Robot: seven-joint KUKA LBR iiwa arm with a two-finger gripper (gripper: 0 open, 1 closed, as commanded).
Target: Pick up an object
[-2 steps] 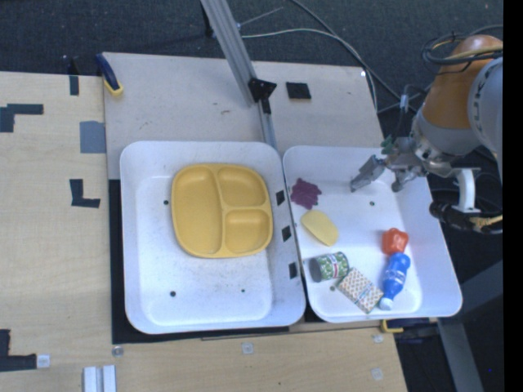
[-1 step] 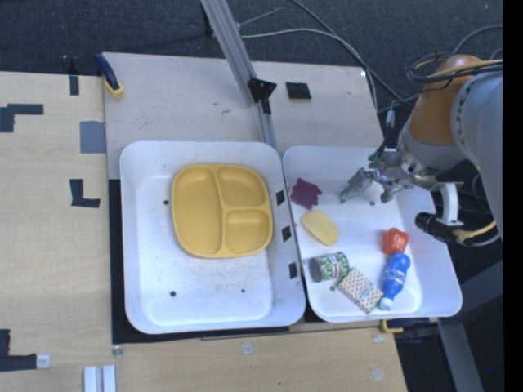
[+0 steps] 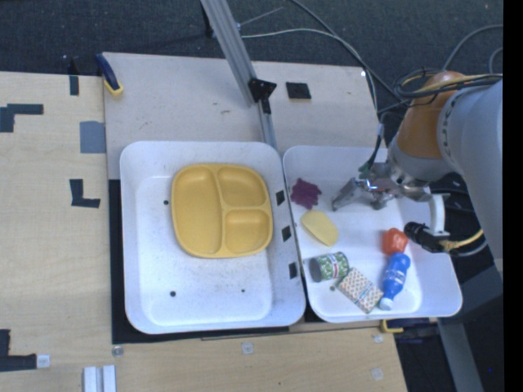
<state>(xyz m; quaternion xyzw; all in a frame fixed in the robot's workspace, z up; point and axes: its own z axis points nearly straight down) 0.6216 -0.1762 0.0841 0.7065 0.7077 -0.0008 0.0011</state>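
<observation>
The right bin (image 3: 433, 300) holds several small objects. A purple piece (image 3: 306, 191) lies at its upper left, with a pale yellow lump (image 3: 319, 227) just below it. Along the front lie a green can (image 3: 329, 266) on its side, a patterned box (image 3: 359, 290) and a blue bottle (image 3: 394, 278). A small orange-red object (image 3: 395, 239) sits above the bottle. My gripper (image 3: 358, 201) hangs over the upper middle of this bin, to the right of the purple piece. Its fingers are spread open with nothing between them.
The left bin (image 3: 147, 300) holds a yellow divided plate (image 3: 221, 209). A slanted metal pole (image 3: 237, 47) runs down from the top to the gap between the bins. Black cables (image 3: 445, 239) trail by the right bin's right edge.
</observation>
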